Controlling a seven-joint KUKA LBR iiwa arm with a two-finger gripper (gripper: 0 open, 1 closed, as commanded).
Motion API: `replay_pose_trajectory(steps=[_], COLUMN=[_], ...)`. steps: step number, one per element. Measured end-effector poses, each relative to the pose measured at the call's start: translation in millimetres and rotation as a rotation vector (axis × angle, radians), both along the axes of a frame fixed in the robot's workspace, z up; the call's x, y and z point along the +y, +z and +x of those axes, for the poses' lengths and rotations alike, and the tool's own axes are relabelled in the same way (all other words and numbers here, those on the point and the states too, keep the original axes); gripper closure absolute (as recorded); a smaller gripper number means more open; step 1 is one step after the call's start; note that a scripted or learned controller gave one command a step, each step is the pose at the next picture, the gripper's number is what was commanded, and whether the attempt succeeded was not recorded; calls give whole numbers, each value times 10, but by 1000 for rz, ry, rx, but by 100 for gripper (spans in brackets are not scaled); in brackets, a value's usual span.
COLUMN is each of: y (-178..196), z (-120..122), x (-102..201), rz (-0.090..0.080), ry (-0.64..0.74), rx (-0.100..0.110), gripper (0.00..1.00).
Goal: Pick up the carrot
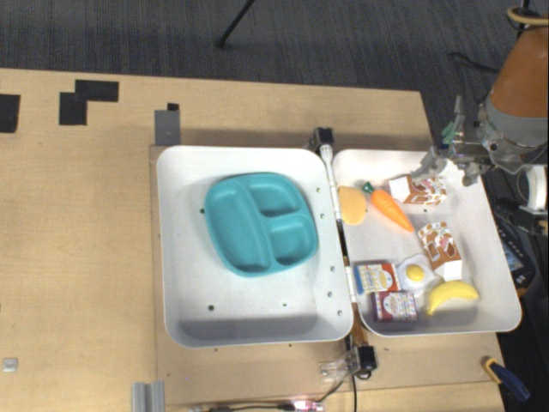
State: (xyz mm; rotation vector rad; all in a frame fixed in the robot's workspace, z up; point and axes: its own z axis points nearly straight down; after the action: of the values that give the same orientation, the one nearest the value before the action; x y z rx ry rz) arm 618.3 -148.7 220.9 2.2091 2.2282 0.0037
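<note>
Partly cut off at right, the end effector (446, 157) blurs, grip state unreadable, near the carrot (389, 209).

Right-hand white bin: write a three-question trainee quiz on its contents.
1. True or false: the orange toy carrot lies in the right white bin.
2. Which item sits nearest the carrot's green end?
A. yellow plastic banana
B. pale orange rounded piece
C. teal divided plate
3. Fill in: the plate lies in the ___ white bin.

Key: 1 true; 2 B; 3 left.
</note>
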Motion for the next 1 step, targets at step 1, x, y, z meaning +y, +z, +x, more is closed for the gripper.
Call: replay_pose_trajectory(steps=[1], y=[-1037], z=[72], x=[583], rz=[4], ry=[162], rx=[8], gripper=[0])
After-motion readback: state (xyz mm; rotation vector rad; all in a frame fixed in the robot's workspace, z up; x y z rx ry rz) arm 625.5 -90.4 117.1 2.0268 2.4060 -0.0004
